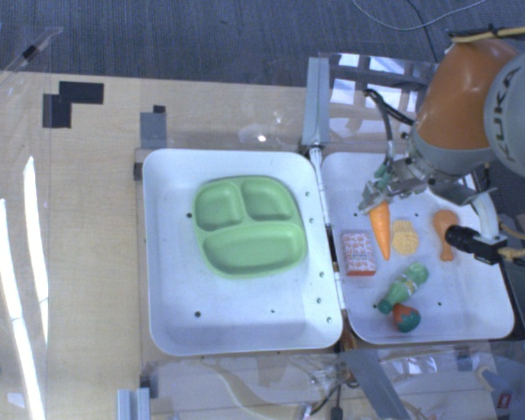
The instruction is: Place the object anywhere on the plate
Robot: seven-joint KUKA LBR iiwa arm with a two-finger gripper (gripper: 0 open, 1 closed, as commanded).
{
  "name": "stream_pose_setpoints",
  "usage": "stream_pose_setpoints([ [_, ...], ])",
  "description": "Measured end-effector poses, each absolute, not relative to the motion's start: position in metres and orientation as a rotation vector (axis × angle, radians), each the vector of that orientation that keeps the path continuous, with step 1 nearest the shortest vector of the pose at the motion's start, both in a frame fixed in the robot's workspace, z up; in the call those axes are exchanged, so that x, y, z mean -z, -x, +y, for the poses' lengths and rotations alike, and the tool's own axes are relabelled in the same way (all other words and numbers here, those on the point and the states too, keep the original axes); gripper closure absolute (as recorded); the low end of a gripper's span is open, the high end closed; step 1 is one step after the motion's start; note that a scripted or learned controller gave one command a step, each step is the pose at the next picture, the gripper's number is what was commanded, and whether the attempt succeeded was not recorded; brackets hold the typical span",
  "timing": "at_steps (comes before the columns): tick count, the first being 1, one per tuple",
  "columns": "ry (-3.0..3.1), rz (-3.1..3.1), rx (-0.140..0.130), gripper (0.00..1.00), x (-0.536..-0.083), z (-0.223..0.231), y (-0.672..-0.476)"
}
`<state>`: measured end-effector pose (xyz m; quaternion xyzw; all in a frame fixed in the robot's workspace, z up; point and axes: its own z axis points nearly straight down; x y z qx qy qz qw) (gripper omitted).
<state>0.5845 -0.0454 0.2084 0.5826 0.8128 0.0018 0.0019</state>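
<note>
We see the tabletop [87,234] carrying two white bins side by side. The left bin [171,313] holds a green plate [249,226] near its middle, with bare white floor between it and every wall. The right bin [472,318] is crowded: the carrot [381,228], a long orange taper, lies upright in the view, thick end up toward the tool [381,189], tip down. We cannot tell how the tool is set. Beside the carrot lie a red packet [359,253], a corn cob [405,236], a green bottle [404,287]
</note>
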Motion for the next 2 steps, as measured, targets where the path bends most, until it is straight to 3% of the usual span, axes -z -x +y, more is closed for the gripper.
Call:
stream_pose_setpoints([
  [1,-1.911,2.491,-0.002,1.00,-0.199,0.033,-0.612],
  [2,-1.798,2.574,-0.003,1.00,-0.183,0.105,-0.606],
])
